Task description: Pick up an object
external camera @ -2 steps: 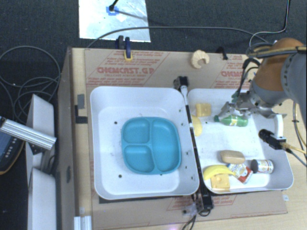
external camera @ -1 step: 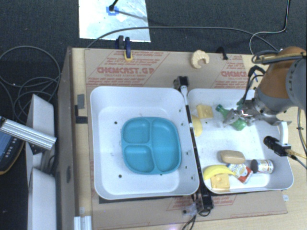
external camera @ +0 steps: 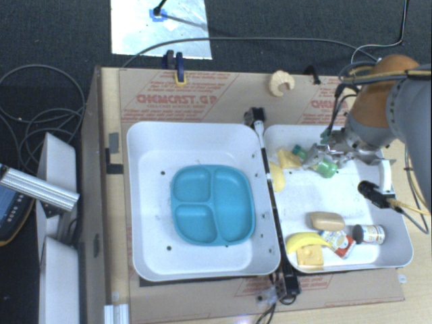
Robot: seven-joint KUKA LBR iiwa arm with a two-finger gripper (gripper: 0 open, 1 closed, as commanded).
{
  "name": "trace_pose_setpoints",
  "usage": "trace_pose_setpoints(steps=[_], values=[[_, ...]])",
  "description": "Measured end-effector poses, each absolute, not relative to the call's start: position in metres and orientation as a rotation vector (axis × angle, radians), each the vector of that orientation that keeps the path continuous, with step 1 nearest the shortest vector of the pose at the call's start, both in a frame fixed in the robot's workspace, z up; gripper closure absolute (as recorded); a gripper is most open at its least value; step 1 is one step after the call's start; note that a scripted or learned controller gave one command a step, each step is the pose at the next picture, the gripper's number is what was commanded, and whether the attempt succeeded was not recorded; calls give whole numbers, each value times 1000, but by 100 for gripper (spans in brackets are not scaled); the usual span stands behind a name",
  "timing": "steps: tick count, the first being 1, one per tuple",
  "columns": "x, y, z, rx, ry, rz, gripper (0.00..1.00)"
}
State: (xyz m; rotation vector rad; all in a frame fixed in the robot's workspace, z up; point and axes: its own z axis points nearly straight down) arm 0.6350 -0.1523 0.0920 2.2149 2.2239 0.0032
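So the arm (external camera: 388,103) is reaching in over the back of the right bin (external camera: 398,238), and the gripper (external camera: 329,155) is down low right at a small green thing (external camera: 326,168) near the bin's far-left corner. Looks like that's the target atm. Honestly can't tell what the hand is doing, the tip is a blur of metal and green from where I'm standing, so no idea if it's got a grip or is just touching it. I wouldn't call anything picked up yet.

Rest of the right bin, fwiw: a yellow piece (external camera: 289,158) just left of the green thing, a tan block (external camera: 326,220) further front, a banana (external camera: 302,241) w/ a cheese wedge (external camera: 310,256) at the front edge, and a small bottle (external camera: 368,234) lying on its side next to them. None of that is near the gripper.

Left bin (external camera: 145,181) just has a blue tray (external camera: 212,204) sitting in the middle.

Imo it's at the grab stage: approach done, lift not done. Whether it comes up w/ the green thing is anyone's guess.
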Motion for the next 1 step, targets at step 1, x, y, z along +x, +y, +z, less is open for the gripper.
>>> trace_pose_setpoints(steps=[1], values=[[670,-111,86,2214,2224,6,0]])
